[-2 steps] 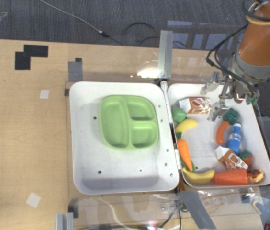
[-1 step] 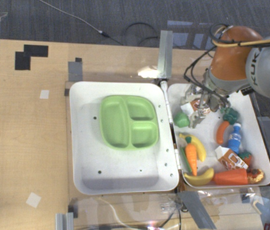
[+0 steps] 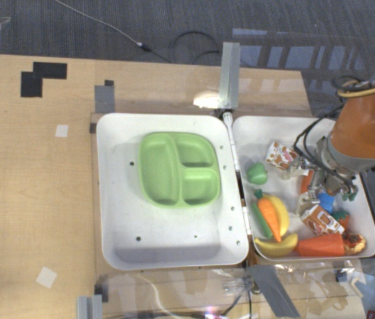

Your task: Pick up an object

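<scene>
Starting at the left: plenty of open room over the left bin (image 3: 118, 231), with just a green divided plate (image 3: 177, 168) lying at its middle, well apart from the walls (no help to the pick, but a safe space to swing through). Crossing the two rims where the bins meet: some risk of clipping on any low sideways move, judging from how near the green toy (image 3: 257, 173) and the carrot (image 3: 266, 216) sit to the left wall of the right bin (image 3: 241, 128). Further right, all the pickable things, and crowded: a yellow banana (image 3: 277, 244) along the near wall touching the carrot, a printed packet (image 3: 280, 157) toward the far side, a second packet (image 3: 320, 219) lying against a long orange-red vegetable (image 3: 320, 246). Hanging low between the two packets, just beside a small blue piece (image 3: 326, 202): the gripper (image 3: 320, 190); cannot tell whether wide or narrow, nor whether anything is held. Likely trouble from here: sliding off a packet's flat, slick face, pinching two touching things at once, or shoving the pile into the near right corner, where the walls leave little room to come around. Clearest way out probably straight up; some bare floor along the right bin's far side.
</scene>
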